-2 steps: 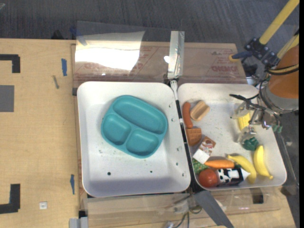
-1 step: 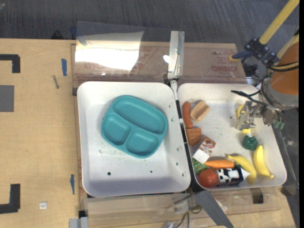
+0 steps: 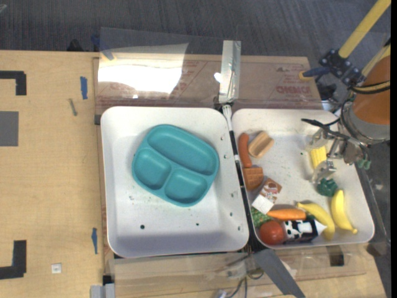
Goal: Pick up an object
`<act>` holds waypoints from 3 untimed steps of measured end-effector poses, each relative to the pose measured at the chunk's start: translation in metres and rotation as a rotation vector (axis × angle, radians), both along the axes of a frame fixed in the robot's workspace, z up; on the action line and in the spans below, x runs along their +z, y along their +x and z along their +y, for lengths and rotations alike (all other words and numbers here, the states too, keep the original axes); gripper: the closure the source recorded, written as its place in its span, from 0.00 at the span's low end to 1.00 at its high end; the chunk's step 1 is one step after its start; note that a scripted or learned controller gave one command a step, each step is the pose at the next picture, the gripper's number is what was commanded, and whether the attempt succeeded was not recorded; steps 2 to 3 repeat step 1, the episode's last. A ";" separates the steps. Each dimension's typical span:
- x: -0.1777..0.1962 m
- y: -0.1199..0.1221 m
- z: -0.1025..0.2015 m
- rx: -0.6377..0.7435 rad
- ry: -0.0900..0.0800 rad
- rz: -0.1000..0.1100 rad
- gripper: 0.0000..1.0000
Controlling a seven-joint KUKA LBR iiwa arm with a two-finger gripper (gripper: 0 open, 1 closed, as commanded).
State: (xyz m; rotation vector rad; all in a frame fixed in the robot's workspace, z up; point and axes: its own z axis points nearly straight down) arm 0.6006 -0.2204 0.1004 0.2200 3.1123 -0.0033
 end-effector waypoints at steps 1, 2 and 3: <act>-0.012 -0.011 0.009 -0.105 0.004 0.012 0.00; -0.012 -0.011 0.009 -0.105 0.004 0.012 0.00; -0.012 -0.011 0.009 -0.105 0.004 0.012 0.00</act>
